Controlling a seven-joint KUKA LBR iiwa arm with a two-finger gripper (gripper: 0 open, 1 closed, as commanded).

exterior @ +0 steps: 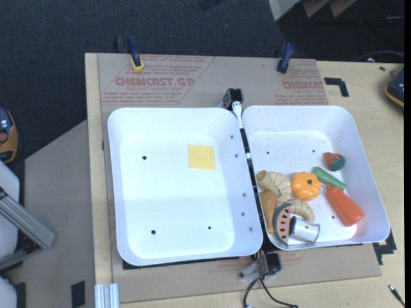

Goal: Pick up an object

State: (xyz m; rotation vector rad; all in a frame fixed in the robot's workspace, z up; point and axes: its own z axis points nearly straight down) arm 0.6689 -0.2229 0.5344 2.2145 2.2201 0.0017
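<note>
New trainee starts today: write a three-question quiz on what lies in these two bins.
1. True or false: the flat yellow square lies alone in the left white bin.
2. Which lies nearest the right white bin's far right corner? A) small orange pumpkin B) small red tomato with green top C) shiny metal cup
3. Fill in: the orange carrot with green stem lies to the ___ of the pumpkin.

Key: 1 true; 2 B; 3 right.

Dark carpet floor (96, 18), brown cardboard sheet (212, 76) w/ blue clamps (134, 49)
</note>
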